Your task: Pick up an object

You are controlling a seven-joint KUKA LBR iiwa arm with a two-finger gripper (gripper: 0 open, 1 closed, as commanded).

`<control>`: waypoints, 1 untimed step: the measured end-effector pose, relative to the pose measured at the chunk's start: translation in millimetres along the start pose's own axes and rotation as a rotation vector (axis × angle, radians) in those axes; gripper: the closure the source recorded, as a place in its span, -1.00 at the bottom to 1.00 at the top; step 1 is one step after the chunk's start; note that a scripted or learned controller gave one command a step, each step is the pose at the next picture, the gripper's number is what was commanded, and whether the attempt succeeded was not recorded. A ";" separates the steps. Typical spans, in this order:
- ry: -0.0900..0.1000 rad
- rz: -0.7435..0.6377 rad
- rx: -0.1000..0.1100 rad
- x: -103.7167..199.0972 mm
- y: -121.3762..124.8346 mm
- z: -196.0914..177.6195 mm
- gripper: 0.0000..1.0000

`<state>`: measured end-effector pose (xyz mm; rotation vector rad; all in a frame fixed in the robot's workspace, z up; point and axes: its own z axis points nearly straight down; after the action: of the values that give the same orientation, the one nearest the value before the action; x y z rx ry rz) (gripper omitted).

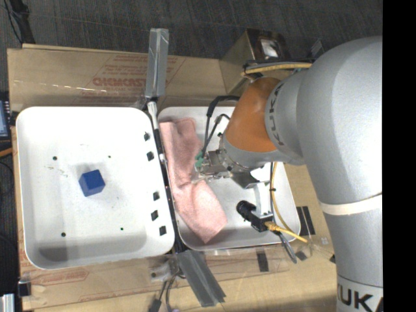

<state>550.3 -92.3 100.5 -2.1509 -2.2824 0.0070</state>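
Site: two white bins side by side; the left bin (58,135) and the right bin (224,239) sit on flattened cardboard (71,70).
Arm: the grey arm (338,129) reaches in over the right bin, with the orange band (250,119) above the wrist.
Gripper: the gripper (205,164) hangs over the middle of the cloth; contact can't be made out.
Grip state: can't tell whether it is spread or closed, since the wrist body and the glare of the bin hide it. No object shows held.
Likely target: the pink cloth (195,203), judged from where the gripper hangs.
Cloth position: lies rumpled along the right bin's left side, against the dividing wall, running from the far end to the near one.
Cloth handling: judged soft, light and limp. It should drape and trail when lifted, and it won't break or roll.
Where to take hold: a raised fold or ridge near the middle. A flat stretch could slip out, and a corner would let most of it drag.
Other object: a blue cube (91,182), alone in the left bin and well apart from the gripper. It looks rigid and small.
Risk: a pinch too shallow may catch only bare bin floor.
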 end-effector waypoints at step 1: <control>0.000 -0.006 0.003 0.3 0.1 -9.4 1.00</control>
<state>550.4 -92.1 109.8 -2.1431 -2.2875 0.0103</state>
